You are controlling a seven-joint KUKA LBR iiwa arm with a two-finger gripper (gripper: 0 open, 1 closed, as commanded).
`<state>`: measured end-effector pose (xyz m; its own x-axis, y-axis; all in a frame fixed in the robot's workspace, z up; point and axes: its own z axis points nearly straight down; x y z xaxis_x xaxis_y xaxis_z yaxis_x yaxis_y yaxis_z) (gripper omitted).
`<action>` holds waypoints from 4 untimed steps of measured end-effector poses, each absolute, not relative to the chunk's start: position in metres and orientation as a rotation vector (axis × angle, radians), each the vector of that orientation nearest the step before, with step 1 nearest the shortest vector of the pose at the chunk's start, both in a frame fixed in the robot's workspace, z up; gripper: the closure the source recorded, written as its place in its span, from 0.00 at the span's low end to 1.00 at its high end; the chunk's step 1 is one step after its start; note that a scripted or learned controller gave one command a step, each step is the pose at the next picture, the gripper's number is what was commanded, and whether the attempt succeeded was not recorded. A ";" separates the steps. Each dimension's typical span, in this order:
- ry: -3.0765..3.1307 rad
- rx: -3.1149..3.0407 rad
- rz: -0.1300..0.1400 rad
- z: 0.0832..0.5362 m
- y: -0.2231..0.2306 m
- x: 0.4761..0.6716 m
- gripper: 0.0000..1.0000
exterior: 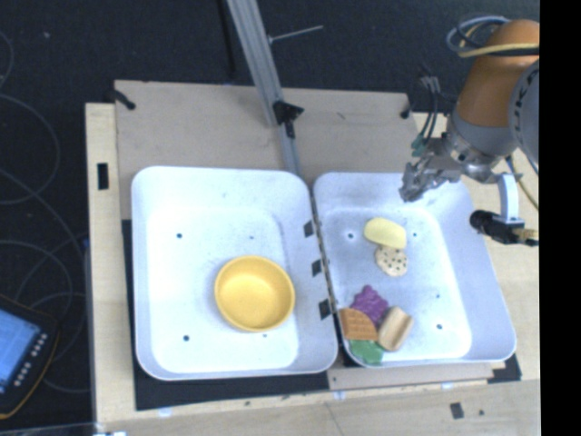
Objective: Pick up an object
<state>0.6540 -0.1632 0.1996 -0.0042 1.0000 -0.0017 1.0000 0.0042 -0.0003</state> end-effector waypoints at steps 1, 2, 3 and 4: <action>2.229 2.214 0.003 0.211 -0.116 0.656 1.00; 2.229 2.215 0.004 0.222 -0.073 0.647 1.00; 2.232 2.213 0.002 0.222 -0.011 0.642 1.00; 2.230 2.215 0.001 0.219 0.035 0.630 1.00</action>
